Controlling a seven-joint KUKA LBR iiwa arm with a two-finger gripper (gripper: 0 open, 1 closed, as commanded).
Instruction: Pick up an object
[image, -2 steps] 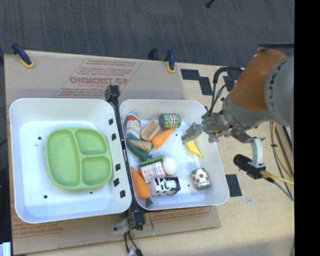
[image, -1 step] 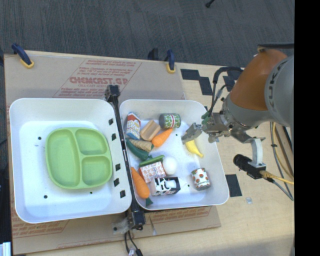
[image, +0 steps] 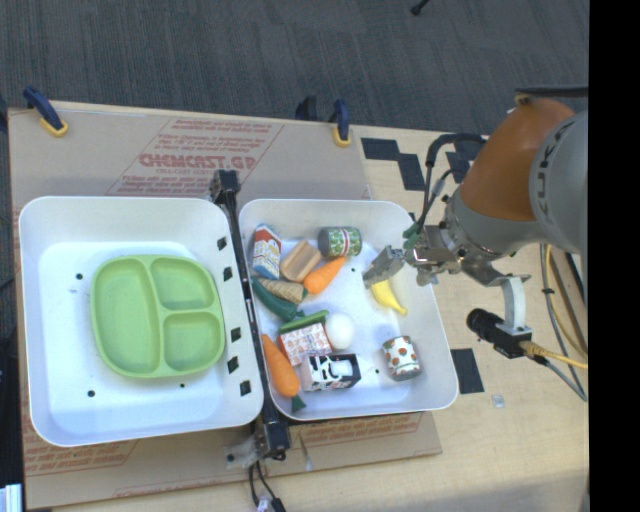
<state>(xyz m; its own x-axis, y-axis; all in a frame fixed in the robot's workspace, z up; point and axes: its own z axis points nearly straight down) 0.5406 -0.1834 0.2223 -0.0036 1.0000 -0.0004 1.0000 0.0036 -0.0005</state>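
The right white bin (image: 425, 300) holds several toy foods. Among them are a yellow banana (image: 389, 297), a green-labelled can (image: 340, 241), a red and white can (image: 265, 250), a carrot (image: 323, 275), a white egg (image: 341, 330), a spotted can (image: 401, 357) and a black and white carton (image: 333, 372). My gripper (image: 385, 265) hangs over the bin's right side, just above and slightly left of the banana. Nothing is seen held in it.
The left bin (image: 40, 250) bears a green divided plate (image: 157, 315). A black clip (image: 225, 185) joins the bins at the back. The orange-banded arm (image: 510, 170) and its cables (image: 560, 300) fill the space right of the bins.
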